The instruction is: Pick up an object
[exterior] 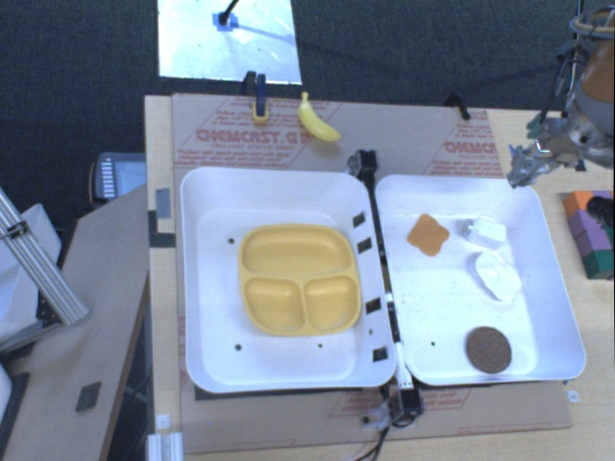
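Camera view looks down at a slant on a tabletop (317,113) covered by brown cardboard, with two shallow white bins side by side. Left bin (207,257) holds a yellow divided tray (293,279) with three compartments, lying flat near the bin's middle. Right bin (553,286) holds four loose things: an orange wafer-like piece (428,234) near the upper left, a small white block (485,231) just to its right, a white rounded object (498,277) just below that block, and a dark brown round cookie (489,350) near the lower right corner, well apart from the others. A yellow toy banana (317,122) lies on the cardboard beyond the left bin, beside a small yellow clamp (259,104). The arm enters at the upper right edge, and its gripper (530,161) hovers above the right bin's far right corner, not touching any object. Whether the jaws are spread or pressed together cannot be told at this distance; nothing is seen between them. Coloured blocks (591,233) sit at the far right edge, outside the bins.
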`<state>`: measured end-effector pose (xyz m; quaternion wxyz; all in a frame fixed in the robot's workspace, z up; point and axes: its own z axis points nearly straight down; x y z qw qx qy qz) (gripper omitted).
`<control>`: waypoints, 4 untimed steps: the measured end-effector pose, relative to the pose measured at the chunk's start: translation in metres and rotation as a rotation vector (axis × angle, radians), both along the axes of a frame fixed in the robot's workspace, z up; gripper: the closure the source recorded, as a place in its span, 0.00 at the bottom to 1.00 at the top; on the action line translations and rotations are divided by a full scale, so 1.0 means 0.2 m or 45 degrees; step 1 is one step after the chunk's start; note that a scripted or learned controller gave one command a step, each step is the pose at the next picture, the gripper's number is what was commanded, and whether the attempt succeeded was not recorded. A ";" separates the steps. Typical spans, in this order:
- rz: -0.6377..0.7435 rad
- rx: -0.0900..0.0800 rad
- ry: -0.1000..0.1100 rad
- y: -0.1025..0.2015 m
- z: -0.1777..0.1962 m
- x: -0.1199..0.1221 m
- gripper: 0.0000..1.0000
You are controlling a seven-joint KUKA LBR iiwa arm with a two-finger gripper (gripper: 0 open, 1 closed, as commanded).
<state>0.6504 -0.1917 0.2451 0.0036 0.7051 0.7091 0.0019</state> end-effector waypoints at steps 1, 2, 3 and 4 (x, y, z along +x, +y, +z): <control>0.004 0.004 0.006 0.24 0.00 0.03 1.00; 0.004 0.004 0.007 0.50 0.04 0.03 1.00; 0.006 0.005 0.007 0.80 0.06 0.02 1.00; 0.006 0.006 0.009 1.08 -0.01 0.03 1.00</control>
